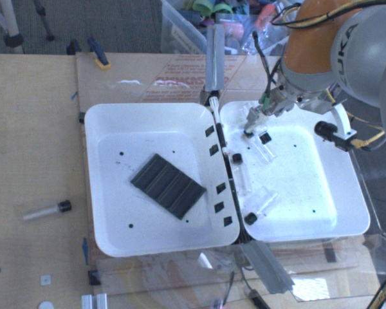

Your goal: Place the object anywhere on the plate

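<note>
A dark ribbed rectangular plate lies flat and turned at an angle in the middle of the left bin. The right bin holds clear tubes with black caps. One tube lies near the bin's upper left. Another rests along the left wall. A third sits near the front left corner. My gripper hangs low over the right bin's upper left corner, just left of the first tube's black cap. I cannot make out anything held in it.
A metal bar and black clips mark the wall between the bins. A loose capped tube lies on the bench at the left. A tub of colourful toys stands behind. A blue clamp sits at the back left.
</note>
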Tool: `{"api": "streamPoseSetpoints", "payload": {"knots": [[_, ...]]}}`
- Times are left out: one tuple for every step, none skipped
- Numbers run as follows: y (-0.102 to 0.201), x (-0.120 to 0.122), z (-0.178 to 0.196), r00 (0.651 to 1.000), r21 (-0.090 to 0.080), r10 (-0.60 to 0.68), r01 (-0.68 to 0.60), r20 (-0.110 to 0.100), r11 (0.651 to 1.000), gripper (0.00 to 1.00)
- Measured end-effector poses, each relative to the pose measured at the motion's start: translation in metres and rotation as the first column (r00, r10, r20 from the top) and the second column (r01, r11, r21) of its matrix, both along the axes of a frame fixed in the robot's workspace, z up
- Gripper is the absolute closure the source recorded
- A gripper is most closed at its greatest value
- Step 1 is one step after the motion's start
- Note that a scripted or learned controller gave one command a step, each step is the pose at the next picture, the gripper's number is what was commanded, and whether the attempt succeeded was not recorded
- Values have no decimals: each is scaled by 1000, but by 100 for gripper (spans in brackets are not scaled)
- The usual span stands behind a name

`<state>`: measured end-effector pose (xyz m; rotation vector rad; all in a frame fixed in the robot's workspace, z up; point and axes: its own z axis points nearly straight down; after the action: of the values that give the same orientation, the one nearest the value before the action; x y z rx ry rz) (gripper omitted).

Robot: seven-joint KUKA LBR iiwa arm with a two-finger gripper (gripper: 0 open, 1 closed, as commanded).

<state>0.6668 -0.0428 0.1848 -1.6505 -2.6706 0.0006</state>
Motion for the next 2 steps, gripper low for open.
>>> {"api": "streamPoseSetpoints", "payload": {"knots": [[84, 0, 6, 999, 0, -54, 54, 5, 999, 100], [142, 0, -60, 930, 1, 368, -368, 1, 930, 100]]}}
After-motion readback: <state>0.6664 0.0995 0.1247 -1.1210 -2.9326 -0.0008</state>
